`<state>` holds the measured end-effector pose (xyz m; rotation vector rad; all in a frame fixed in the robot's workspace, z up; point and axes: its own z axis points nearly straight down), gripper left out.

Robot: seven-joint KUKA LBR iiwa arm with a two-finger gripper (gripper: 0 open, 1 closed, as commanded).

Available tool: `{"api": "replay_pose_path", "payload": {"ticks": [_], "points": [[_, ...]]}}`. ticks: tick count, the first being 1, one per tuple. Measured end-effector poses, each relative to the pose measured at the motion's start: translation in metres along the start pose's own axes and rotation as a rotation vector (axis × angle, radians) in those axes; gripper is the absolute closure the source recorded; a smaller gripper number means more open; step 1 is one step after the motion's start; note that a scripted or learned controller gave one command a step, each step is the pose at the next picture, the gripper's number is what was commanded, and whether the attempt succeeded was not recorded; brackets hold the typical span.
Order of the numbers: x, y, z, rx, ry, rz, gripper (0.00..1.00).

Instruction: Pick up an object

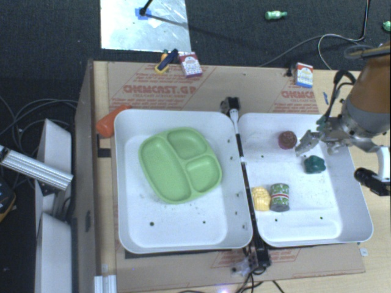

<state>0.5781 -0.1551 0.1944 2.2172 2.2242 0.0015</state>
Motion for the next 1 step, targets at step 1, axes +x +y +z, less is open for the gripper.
{"api": "replay_pose_path", "payload": {"ticks": [1], "points": [[0.0173,0.0612,0.1104,0.0,0.0,-0.001,0.0]]}}
